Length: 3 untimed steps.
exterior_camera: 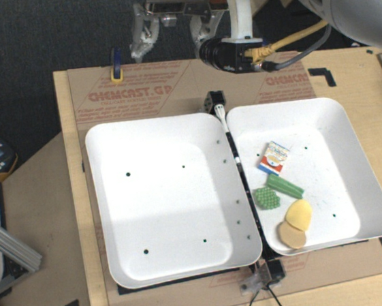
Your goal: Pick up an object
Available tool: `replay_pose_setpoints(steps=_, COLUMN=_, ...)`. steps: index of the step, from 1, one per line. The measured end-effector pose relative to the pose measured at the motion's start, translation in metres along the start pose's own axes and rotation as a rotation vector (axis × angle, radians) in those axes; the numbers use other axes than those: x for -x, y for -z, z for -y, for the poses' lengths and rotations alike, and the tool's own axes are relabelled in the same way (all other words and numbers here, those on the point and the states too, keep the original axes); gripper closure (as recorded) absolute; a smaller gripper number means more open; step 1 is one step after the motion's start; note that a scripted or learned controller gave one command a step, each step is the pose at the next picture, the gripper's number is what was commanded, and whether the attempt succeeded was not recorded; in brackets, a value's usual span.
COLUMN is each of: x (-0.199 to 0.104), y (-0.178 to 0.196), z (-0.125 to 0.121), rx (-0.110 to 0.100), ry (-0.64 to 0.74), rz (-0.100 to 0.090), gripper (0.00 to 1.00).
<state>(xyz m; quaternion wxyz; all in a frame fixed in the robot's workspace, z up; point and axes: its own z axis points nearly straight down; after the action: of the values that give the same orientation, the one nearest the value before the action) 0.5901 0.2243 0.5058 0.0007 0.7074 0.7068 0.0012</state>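
Your hand (167, 31) hangs at twelve o'clock, beyond both bins; its fingers look parted with nothing between them. In the right bin (343, 131), toward seven o'clock, lie a small carton (274, 158), a green piece (284, 186), and a yellow piece (298, 215).

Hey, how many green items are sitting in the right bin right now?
2. A green stick-shaped piece lies slantwise near the middle of the right bin, and a rounder green textured piece lies just to its left, touching it. The yellow piece below them may hide little.
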Motion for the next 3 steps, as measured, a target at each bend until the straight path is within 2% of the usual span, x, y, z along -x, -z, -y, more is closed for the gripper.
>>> replay_pose_setpoints(steps=3, x=0.0000, y=0.0000, z=0.0000, rx=0.000, ry=0.000, rz=0.000, gripper=0.00)
